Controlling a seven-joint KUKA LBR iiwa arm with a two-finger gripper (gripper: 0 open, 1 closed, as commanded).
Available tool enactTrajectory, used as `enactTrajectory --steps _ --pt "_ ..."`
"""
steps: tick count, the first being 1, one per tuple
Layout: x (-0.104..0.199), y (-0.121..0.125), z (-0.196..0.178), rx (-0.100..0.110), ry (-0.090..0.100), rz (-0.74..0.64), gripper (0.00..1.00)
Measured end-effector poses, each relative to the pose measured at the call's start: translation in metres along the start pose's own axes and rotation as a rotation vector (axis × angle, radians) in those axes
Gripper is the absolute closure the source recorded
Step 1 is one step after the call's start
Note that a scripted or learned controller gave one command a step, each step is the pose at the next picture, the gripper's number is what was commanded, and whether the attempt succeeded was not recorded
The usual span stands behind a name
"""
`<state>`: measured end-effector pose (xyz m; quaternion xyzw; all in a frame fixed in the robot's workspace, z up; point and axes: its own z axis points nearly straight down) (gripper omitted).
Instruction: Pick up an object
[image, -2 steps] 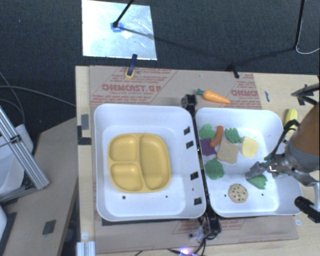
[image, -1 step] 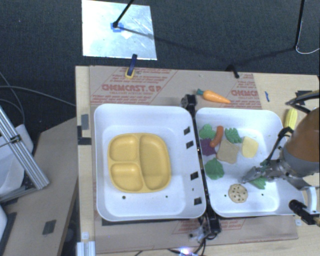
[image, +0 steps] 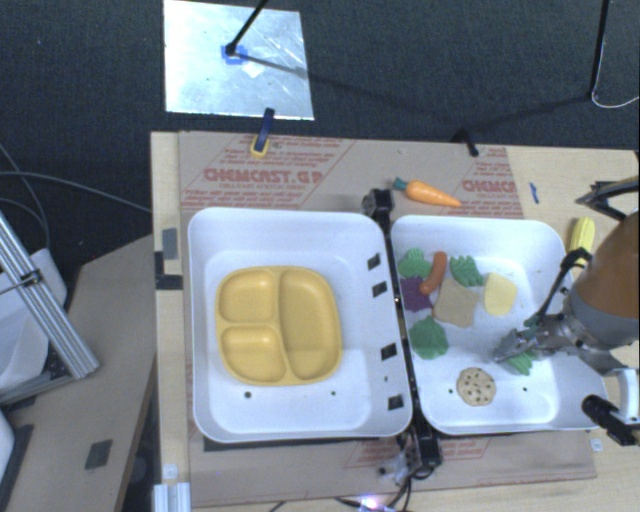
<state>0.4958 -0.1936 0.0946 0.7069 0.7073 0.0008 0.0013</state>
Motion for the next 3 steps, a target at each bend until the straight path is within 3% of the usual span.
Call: enactTrajectory --steps 1,2,3 --pt "0.035 0.084 -0.03 -0.007 -0.001 -0.01 1.0" --pt "0.087 0.102 -0.068 0.0 0.001 -0.005 1.0" --pt "0.169 0.099 -0.091 0.0 0.002 -0.009 1.0"
